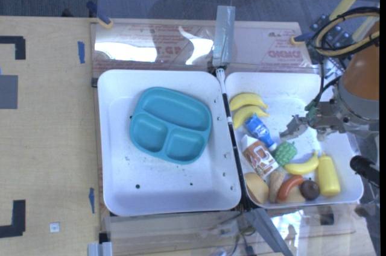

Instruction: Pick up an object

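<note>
Your gripper [295,127] hangs low over the right bin [301,83], fingers slightly apart with nothing between them, just above the green object [285,152]. To its left you see two yellow bananas [246,105] and a blue-and-white bottle [259,129]; along the near wall lie a third banana [303,165] and a yellow bottle [328,174]. In the left bin [114,146] rests a blue divided plate [170,124].
</note>
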Action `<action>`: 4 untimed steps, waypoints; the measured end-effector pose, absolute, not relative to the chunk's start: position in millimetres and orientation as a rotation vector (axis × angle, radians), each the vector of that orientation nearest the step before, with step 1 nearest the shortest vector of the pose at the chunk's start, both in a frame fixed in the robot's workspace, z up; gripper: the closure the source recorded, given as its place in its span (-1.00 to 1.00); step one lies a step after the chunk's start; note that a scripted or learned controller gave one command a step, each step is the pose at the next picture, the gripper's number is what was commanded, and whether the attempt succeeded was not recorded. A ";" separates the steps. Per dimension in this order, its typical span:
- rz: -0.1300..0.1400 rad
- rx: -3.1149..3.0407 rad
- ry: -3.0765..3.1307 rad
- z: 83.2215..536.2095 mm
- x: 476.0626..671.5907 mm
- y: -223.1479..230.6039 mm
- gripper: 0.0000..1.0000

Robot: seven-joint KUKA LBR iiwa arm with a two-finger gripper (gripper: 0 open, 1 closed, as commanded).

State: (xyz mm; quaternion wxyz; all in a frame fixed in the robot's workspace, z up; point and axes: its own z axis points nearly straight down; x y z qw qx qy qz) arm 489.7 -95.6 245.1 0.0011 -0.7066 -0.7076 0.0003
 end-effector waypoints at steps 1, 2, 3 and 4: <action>-0.037 -2.335 -2.136 114.6 526.2 -98.5 -1.00; -0.008 -2.273 -2.178 87.1 593.6 -106.8 -1.00; -0.010 -2.279 -2.180 99.0 594.6 -108.4 1.00; -0.006 -2.355 -2.086 87.1 598.9 -148.7 1.00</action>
